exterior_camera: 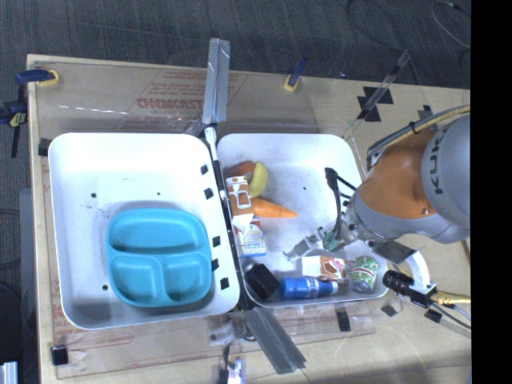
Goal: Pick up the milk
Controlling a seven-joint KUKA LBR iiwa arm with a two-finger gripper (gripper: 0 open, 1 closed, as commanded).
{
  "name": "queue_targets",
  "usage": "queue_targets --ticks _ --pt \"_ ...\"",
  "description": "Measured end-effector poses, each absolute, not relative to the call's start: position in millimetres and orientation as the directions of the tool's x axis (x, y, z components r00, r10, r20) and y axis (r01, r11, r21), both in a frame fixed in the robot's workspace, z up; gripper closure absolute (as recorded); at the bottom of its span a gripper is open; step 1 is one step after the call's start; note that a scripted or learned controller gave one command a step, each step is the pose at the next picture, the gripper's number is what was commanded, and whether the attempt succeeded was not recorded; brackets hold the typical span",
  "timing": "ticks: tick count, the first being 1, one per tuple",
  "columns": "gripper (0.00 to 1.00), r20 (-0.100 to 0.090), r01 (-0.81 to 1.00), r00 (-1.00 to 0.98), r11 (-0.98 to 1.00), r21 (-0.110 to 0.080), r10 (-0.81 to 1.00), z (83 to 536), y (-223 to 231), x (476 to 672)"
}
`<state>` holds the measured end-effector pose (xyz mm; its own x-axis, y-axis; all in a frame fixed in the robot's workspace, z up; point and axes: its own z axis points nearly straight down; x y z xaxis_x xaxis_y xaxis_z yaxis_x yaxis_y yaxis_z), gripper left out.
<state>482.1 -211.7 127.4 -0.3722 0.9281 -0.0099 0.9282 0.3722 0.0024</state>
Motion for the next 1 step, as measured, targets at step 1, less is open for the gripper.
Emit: queue_targets --ticks 1 --pt "0.0 -0.001 0.984 -0.18 0.18 0.0 0.984 188.9 -211.3 477.6"
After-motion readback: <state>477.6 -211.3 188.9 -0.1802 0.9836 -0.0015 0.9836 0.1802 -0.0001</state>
